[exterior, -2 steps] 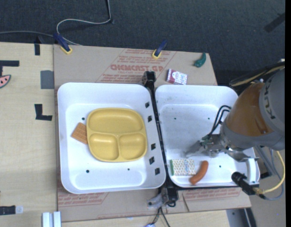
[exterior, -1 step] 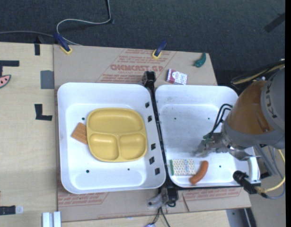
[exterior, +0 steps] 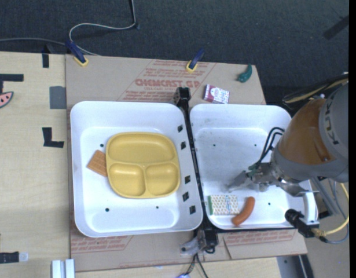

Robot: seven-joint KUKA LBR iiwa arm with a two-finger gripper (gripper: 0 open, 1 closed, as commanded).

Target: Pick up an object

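sausage (exterior: 243,211) near front rim; gripper (exterior: 238,182) just above

arm reaches in from the right, gripper (exterior: 235,183) angled down-left.

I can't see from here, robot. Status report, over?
Gripper low in right bin, holding nothing. Toy sausage and small packet just below it. Path clear.

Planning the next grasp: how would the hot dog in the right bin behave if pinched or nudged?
The hot dog looks rounded and smooth, so it may roll or slip. It seems small, probably light. Lying by the bin's near wall, it could get trapped there.
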